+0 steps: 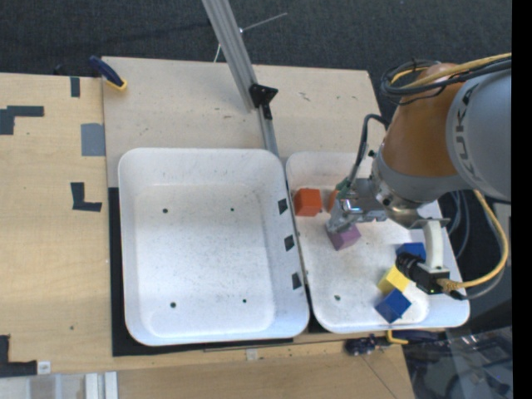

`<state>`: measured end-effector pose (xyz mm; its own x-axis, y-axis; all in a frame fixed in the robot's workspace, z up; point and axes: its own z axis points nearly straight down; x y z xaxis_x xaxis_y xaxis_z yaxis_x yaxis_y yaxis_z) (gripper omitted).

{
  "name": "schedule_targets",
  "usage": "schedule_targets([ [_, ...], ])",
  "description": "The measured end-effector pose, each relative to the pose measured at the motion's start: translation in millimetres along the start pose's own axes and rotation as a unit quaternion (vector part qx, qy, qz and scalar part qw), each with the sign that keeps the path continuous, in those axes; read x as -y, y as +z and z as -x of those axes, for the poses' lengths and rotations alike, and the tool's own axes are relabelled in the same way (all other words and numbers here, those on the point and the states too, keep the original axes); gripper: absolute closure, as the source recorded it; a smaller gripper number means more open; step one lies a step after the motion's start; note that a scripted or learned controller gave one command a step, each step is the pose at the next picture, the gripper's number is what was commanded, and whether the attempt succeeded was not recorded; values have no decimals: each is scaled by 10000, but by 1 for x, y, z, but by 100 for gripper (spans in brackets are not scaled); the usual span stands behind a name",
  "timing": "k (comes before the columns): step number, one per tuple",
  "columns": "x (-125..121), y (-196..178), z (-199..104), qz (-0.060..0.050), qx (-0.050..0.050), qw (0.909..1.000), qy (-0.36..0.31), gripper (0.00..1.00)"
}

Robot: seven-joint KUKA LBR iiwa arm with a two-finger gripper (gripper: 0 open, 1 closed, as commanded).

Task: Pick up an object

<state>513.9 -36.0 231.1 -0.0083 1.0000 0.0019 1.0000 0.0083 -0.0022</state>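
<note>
Even bright light; soft shadows; slight blur

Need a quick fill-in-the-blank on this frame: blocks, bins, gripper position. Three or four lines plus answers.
1. All the blocks lie in the ____ bin in the camera view.
2. The gripper is right above the ____ block.
3. The orange block lies near the bin wall that adjoins the ____ bin.
4. A yellow block touches a ____ block.

Missing words: right; purple; left; blue

purple block (344, 238), tilted, right bin (349, 306)
</note>
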Motion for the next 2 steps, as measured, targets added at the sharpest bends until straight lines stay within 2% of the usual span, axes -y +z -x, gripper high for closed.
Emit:
schedule_targets([
  [2,1,9,-101,-4,13,10000,29,100],
])
